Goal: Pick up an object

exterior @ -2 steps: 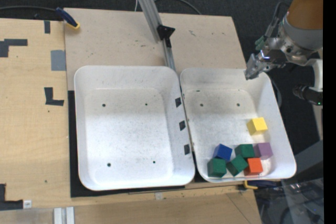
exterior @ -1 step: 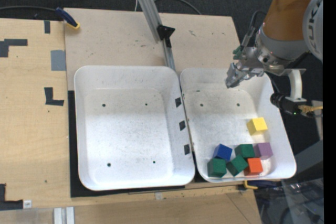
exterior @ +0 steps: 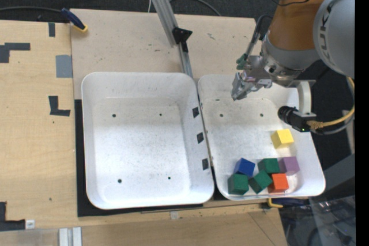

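My jaws [exterior: 241,89] hang over the far left part of the right bin [exterior: 230,124], close to its far rim, and from this slant I cannot tell how wide they stand; nothing shows between them. Behind them my wrist climbs to the right into the orange band [exterior: 294,14] and the grey arm [exterior: 343,20], with dark cables looped over the top. The things I could pick up lie well apart from me, along the near right part of the same bin. A yellow block [exterior: 283,137] sits alone by the right wall, nearer to me than the rest. Past it, at the near edge, the others are huddled together: a blue block [exterior: 245,167] on the left, a green block [exterior: 268,166] beside it, a purple block [exterior: 290,165] to the right, and in front of them a second green block [exterior: 238,184], a third green block [exterior: 260,181] and an orange block [exterior: 279,182], most of them touching a neighbour. The left bin [exterior: 138,141] lies beside mine, the two rims meeting down the middle. Both rest on the tan bench [exterior: 34,95], which carries dark tape marks on its left side. A grey metal bar [exterior: 164,6] slants across the far side of the bench toward the seam between the bins.
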